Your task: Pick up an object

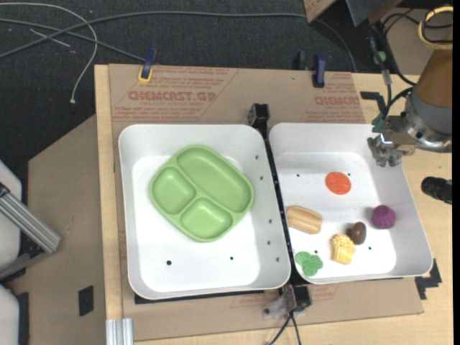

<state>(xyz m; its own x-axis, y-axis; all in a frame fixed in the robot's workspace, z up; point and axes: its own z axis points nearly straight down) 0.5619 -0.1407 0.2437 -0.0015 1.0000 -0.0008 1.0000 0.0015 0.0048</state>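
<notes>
**End effector above the right bin's far corner, toys lying below**

The end effector [386, 152] hung over the far right corner of the right bin [309, 141], at the end of the grey arm [434, 85] that came in from the right. Nothing sat between its fingers; whether they were open or closed could not be told from this slant.

Six small toys lay on the right bin's floor, all apart from the end effector. An orange round piece [338, 183] was nearest to it, toward the middle of the bin. A purple piece [383, 216] lay near the right wall. A tan bread roll [304, 219] lay close to the left wall. Along the near side sat a green leafy piece [310, 264], a yellow piece [343, 249] and, just beside that, a small brown one [357, 231].

The left bin [140, 192] held a green divided plate [202, 192] with three compartments, set at an angle. Both bins rested on a cardboard sheet [215, 85] clamped to the desk with blue clips [148, 62].
</notes>
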